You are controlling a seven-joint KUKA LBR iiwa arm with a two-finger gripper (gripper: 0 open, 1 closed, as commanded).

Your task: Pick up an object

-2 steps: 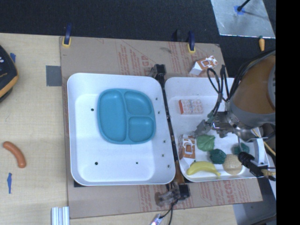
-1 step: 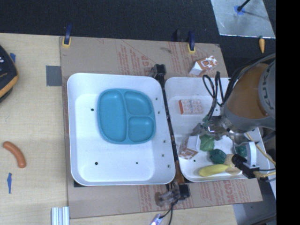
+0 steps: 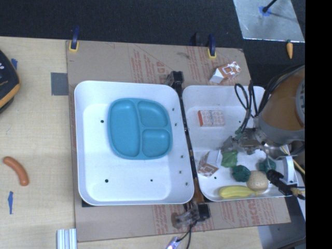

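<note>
- The grey arm with its orange band reaches in from the right over the right-hand shallow white bin.
- The tool sits low in that bin near its middle right; whether it is spread or closed I cannot tell, as the metal parts blur together.
- A dark green leafy plastic piece lies just below-left of the tool, very close to it; contact cannot be made out.
- A round dark teal object lies below that, next to a beige rounded potato-like object.
- A yellow banana-shaped toy lies along the bin's near edge, well below the tool.
- A small orange-and-white packet lies up-left of the tool, apart from it.
- The left-hand white bin holds a blue three-compartment plate.
- On the tabletop, far left, lies an orange sausage-shaped toy.
</note>
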